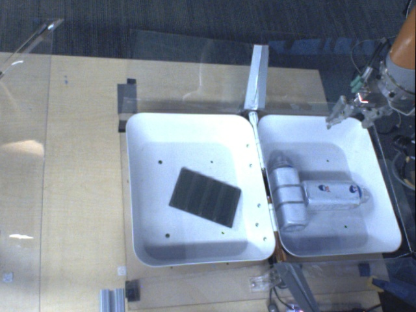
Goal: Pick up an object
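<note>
Two white bins (pixel 140 174) side by side on a wooden bench (pixel 71 194) — grey divider post (pixel 257 77) between.

A pale wooden bench (pixel 71 194) stands on dark carpet (pixel 162 5), behind clear panels (pixel 26 129).

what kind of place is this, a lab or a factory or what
Probably a robotics lab's grasping bench: two white bins side by side on a wooden bench, a gripper over one, loose cables nearby.

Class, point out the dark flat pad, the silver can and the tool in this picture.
pad (pixel 205 197), camera view, middle of its top face
can (pixel 288 197), camera view, its side
tool (pixel 344 111), camera view, between its fingertips
</note>
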`<state>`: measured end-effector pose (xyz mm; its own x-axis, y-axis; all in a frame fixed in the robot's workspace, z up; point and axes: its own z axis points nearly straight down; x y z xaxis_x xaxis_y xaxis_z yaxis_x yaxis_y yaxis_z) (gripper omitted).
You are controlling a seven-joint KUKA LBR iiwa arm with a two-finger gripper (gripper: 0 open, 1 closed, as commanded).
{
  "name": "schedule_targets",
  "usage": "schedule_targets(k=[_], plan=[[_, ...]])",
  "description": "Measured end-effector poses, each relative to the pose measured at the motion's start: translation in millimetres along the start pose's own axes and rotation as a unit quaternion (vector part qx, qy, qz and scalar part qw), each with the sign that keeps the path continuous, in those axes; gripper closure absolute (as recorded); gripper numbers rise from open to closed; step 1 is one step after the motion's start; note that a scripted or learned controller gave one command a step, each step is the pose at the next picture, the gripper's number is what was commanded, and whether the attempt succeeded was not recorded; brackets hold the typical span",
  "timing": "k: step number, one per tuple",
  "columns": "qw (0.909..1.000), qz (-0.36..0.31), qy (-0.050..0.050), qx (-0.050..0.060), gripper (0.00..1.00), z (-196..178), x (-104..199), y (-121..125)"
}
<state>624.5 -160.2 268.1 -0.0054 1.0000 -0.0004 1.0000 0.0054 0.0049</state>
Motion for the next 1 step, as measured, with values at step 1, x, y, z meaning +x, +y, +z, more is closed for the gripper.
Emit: schedule_targets(k=[1], plan=[[0.9998, -0.020, 0.001, 0.001, 0.00, 107.0, 70.6, 22.7]])
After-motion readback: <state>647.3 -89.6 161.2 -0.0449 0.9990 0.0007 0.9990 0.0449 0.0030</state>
